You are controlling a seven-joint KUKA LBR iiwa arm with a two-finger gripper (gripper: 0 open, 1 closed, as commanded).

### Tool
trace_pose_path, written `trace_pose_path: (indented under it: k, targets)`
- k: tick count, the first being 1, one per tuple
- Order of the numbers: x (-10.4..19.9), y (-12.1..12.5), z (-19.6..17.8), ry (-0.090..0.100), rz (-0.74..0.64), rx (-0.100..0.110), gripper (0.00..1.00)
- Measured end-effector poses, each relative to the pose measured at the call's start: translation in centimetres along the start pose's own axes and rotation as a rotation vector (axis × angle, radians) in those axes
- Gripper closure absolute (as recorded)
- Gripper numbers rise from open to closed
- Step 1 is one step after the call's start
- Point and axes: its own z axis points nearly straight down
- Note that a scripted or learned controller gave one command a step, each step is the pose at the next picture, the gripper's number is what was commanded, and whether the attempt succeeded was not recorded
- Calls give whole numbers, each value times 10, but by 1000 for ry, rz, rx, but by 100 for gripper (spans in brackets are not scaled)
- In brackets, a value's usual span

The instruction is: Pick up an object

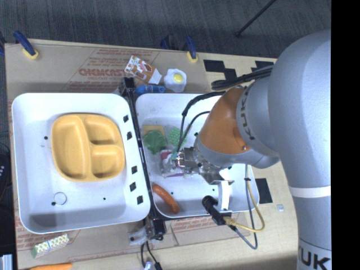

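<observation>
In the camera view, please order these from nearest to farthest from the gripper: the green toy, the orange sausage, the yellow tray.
Measured from the gripper:
1. Green toy, just up and left of it, in the right bin.
2. Orange sausage, below it, near the right bin's front edge.
3. Yellow tray, far left, in the left bin.

The light is bright and even, and it seems to come from above. The two white bins (22, 151) are almost overexposed, with little detail on their floors. A soft grey shadow lies in the lower left corner of the left bin. The arm (292, 111) shows a pale sheen on its grey shell. The picture is slightly soft, and small things look blurred.
</observation>
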Motion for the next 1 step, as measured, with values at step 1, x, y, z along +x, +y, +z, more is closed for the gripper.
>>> trace_pose_path:
  k: [1]
  targets:
    - [25,-8,-91,-2,-281,-6,100]
